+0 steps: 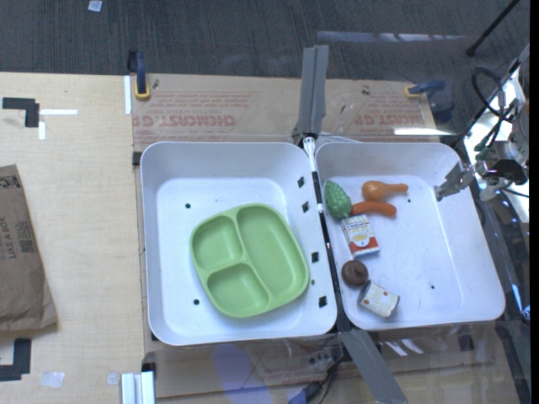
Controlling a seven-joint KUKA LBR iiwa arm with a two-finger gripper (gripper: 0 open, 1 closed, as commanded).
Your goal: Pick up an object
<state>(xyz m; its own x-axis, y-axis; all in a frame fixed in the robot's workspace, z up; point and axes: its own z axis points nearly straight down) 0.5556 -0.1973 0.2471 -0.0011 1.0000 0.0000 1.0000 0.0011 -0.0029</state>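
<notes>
Hovering over the right bin point(472, 305) edge, my pincer point(445, 188) carries nothing, jaw state I cannot tell; carrot point(375, 209), carton point(361, 233) untouched, pick pending.

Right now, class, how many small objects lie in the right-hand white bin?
6: a green bumpy toy by the divider, an orange drumstick-shaped toy, an orange carrot-like toy, a red-and-white carton, a brown round piece, and a white packet nearest the front.

Toys crowd the right bin's point(472, 251) left half: a green berry point(337, 199), carrot point(375, 209), orange drumstick point(384, 190), carton point(360, 233), brown doughnut point(354, 272) and small box point(378, 300). Its right half lies open; a green tray point(248, 259) fills the left bin's point(160, 225) middle.
</notes>
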